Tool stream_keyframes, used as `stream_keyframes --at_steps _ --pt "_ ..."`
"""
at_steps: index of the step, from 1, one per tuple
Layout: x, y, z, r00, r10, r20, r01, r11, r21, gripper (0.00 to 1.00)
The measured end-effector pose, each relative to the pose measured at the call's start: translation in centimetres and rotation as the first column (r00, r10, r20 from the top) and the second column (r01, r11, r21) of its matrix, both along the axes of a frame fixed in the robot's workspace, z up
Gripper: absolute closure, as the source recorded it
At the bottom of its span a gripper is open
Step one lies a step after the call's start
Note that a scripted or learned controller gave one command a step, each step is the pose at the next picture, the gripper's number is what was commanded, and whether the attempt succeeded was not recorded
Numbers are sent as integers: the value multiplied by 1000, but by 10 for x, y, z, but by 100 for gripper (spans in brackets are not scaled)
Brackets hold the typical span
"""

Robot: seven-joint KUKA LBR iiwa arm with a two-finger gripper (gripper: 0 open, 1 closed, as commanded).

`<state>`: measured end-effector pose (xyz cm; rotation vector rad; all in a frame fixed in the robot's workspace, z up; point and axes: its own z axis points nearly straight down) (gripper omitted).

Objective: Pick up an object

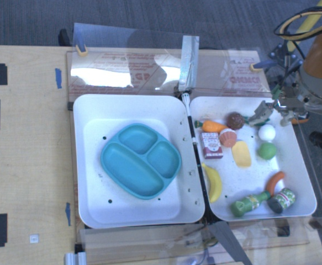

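The right bin [301, 164] holds several toy foods. Near its back are a brown ball [235, 120], a carrot [213, 127], a red carton [211, 146] and a pink round piece [227, 138]. A yellow block [241, 154], a white egg [267, 132] and a green ball [267, 150] lie mid-bin. My gripper [273, 117] hangs over the bin's back right part, just behind the white egg. It is open, with nothing between its fingers.
A banana [213, 183], a green bottle [248, 203], an orange-red piece [275, 181] and a dark can [283, 199] lie toward the right bin's front. The left bin [89, 120] holds a blue divided plate [141, 160]. Clear plastic panels stand behind both bins.
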<state>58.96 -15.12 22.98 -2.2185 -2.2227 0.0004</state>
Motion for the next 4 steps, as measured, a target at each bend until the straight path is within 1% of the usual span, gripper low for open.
stream_keyframes --at_steps 1,2,3,4 --pt "-20 -55 -102 999 -32 -8 32 1000 1 0" --pt "-4 -55 -134 1000 30 4 -30 1000 8 0" --pt "-3 -57 -123 1000 28 6 -28 1000 2 100" --pt "79 16 -6 997 72 15 -72 997 -2 100"
